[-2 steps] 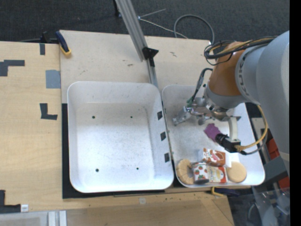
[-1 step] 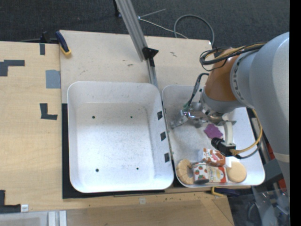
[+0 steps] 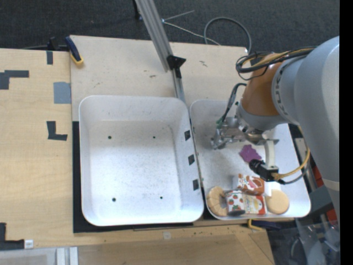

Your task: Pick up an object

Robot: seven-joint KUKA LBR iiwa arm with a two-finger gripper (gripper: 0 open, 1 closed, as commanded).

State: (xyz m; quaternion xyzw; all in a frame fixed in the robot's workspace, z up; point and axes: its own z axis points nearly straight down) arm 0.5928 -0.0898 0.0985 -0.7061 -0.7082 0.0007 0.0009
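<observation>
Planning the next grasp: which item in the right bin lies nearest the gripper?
The purple piece, just right of the gripper. The round cookies and the red-and-white packets lie together at the bin's near edge, farther off.

We see a bulky grey arm with an orange band, black cables looping, and a small metallic hand.
</observation>
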